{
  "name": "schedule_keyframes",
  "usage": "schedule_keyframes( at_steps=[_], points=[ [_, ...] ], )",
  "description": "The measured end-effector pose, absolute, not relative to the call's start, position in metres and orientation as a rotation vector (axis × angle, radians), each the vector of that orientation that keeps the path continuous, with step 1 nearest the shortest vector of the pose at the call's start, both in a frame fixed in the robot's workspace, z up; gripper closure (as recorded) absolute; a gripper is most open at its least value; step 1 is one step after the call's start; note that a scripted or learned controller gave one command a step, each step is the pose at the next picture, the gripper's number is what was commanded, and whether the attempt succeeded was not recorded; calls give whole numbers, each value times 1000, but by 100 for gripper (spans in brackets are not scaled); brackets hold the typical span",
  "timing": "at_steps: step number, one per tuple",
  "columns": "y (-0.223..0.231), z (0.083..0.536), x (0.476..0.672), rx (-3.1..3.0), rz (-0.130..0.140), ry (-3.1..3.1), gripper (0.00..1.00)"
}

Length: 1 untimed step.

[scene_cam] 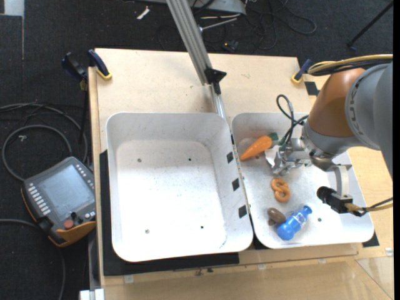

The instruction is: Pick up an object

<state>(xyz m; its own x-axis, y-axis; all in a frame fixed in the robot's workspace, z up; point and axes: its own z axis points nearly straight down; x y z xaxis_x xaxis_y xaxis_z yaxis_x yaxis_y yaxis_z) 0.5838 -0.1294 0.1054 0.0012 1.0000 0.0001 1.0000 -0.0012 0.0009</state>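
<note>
In the right bin (350,230) lie an orange carrot (256,147) with a green top, a brown pretzel (280,189), a small brown lump (275,215) and a blue bottle (293,223). My gripper (279,162) hangs low in this bin, just right of the carrot's green end and right above the pretzel. The wrist covers the fingers, so their state stays hidden. No object shows between them.
The left bin (125,130) lies beside the right one, sharing a raised middle wall. A metal pole (190,33) slants in from the top to the bins' back edge. Clamps sit at the bench's back corners. A teach pendant (59,195) rests on the floor, left.
</note>
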Motion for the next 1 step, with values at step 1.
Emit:
schedule_keyframes(
  at_steps=[1],
  points=[
    [-139,164,585,2219,4,2216,100]
  ],
)
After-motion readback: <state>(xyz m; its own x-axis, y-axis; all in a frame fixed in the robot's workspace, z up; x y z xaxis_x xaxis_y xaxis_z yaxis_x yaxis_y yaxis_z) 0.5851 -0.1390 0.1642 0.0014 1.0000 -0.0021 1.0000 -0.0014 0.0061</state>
